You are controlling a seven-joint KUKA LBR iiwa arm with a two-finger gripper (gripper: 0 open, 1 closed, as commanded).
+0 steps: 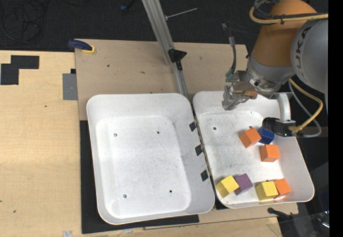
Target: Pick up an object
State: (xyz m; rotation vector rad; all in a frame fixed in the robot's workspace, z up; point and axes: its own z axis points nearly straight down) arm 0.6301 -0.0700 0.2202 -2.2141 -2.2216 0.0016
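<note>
in the camera view our gripper point(233, 100) hangs over the right bin's point(214, 103) far end, nothing visibly between its fingers, their gap unreadable; the nearest orange cube point(250, 137) lies nearer the camera and rightward, touching a blue cube point(266, 135).

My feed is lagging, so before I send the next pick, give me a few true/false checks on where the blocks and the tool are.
1. All the blocks lie in the right bin. True.
2. The blue block sits in the left bin. False: it is in the right bin, next to an orange block.
3. The tool is above the far end of the right bin. True.
4. The purple block lies beside a yellow block. True.
5. The tool has a block between its fingers. False: no block is at the tool; the blocks all lie in the bin.
</note>
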